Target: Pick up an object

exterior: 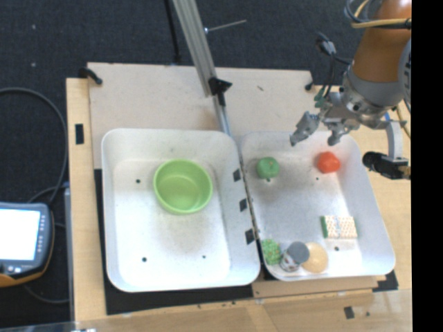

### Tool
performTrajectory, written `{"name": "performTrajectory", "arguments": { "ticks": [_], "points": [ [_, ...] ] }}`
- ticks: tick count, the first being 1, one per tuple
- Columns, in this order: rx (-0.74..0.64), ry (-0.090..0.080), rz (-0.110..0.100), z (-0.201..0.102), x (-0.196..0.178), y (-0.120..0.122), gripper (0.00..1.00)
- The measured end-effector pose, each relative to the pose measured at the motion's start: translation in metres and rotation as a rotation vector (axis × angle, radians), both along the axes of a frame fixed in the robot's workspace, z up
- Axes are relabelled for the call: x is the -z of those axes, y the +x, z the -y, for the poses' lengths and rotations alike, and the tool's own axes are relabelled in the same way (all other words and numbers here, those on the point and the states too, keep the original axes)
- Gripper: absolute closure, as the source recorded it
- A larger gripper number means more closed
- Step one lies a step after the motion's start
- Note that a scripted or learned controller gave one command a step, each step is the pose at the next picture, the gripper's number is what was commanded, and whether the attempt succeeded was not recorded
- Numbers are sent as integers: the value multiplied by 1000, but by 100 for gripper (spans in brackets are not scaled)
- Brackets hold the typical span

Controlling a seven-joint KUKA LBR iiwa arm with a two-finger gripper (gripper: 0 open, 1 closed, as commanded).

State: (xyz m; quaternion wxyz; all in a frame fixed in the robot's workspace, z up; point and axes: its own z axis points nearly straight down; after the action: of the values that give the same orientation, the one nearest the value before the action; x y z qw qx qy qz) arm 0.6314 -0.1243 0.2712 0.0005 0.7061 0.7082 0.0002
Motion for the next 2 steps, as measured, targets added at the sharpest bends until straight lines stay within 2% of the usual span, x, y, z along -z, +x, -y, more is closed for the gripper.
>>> {"name": "performTrajectory", "arguments": {
  "ticks": [1,2],
  "points": [
    [0,0,0,0,0,0,0],
    [4,-2,-4,10,47,-3,0]
  ]
}}
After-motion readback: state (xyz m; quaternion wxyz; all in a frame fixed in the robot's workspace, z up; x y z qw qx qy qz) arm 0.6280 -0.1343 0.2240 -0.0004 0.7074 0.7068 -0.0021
